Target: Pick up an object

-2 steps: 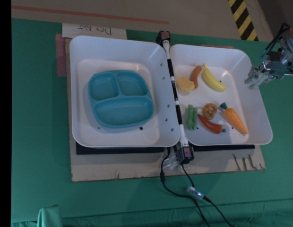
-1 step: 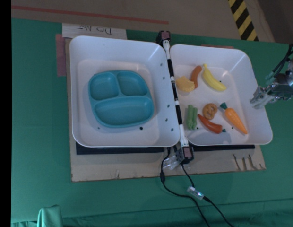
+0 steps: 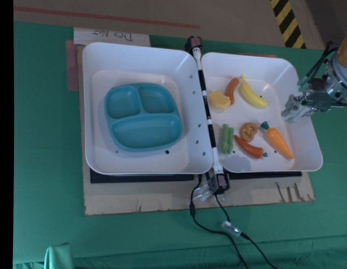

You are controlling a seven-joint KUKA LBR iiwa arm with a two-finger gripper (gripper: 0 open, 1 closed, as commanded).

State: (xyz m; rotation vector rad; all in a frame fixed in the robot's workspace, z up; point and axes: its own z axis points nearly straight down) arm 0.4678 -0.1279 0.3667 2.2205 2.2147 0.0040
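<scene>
Seven toy foods lie in the right bin (image 3: 308, 160), the carrot (image 3: 277, 140) nearest the gripper (image 3: 291, 112) poised over that bin's right wall, finger spacing indiscernible; descending there risks striking the wall rather than the carrot.

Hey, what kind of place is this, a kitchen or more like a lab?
Most likely a robot lab test bench: two white bins on a green mat, toy food like a banana, and hazard-striped floor tape.
</scene>
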